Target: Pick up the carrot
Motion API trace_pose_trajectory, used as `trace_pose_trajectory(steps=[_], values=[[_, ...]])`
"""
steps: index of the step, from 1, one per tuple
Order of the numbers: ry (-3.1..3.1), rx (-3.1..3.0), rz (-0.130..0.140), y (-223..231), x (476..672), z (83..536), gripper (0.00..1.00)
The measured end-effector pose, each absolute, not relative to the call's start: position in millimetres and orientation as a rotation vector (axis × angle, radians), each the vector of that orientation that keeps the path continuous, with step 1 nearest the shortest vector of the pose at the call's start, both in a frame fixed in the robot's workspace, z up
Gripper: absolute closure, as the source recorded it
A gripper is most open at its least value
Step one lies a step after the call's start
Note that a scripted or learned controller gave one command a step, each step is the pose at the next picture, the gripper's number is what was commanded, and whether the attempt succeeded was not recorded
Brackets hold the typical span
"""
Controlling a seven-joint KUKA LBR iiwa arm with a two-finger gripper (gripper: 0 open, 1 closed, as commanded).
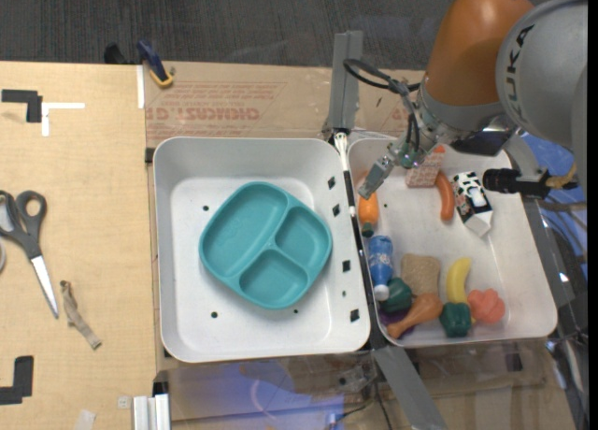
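Orange and tapered, the plastic toy carrot (414, 315) lay at the right white bin's (523, 325) near edge, long axis slanting across, well toward me from the grey gripper (379, 177) (open or closed, I couldn't tell).

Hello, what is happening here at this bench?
A grey arm reaches from the right over the right bin, which holds toy food. Its gripper hangs just above an orange piece at the bin's left wall, nothing seen in its grasp. The carrot lies near the front. The left bin holds a teal plate.
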State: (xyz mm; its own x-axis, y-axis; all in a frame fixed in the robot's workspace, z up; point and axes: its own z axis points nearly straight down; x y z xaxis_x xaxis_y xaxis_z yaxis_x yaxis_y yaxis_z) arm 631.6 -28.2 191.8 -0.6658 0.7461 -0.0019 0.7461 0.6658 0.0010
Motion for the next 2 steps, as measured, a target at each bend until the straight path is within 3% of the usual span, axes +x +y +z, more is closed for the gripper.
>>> trace_pose_trajectory(steps=[1,2], values=[[2.854,1.311,-0.002,-52,601.6,192,0.00],[2.902,1.196,0.000,-30,646.2,192,0.00]])
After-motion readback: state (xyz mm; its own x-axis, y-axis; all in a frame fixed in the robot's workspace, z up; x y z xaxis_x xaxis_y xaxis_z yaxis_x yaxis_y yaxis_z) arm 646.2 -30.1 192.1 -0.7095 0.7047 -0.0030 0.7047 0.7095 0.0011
